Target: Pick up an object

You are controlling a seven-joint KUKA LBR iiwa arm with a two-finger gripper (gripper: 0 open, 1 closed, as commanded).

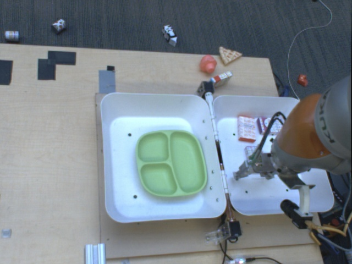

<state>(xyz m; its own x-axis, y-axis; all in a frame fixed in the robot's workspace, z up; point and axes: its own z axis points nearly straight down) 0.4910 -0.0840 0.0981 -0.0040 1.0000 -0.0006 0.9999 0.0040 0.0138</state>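
From above, you see your end effector low inside the right bin; how far it is open cannot be told. A red-and-white packet lies near that bin's back wall. A green divided plate sits in the left bin.

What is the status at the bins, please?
Gripper low in right bin. Red packet lying behind it, not held. Green tray in left bin.

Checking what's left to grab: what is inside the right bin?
In the right bin a red-and-white packet lies near the far wall. The arm covers the bin's right part, so anything beneath it is hidden.
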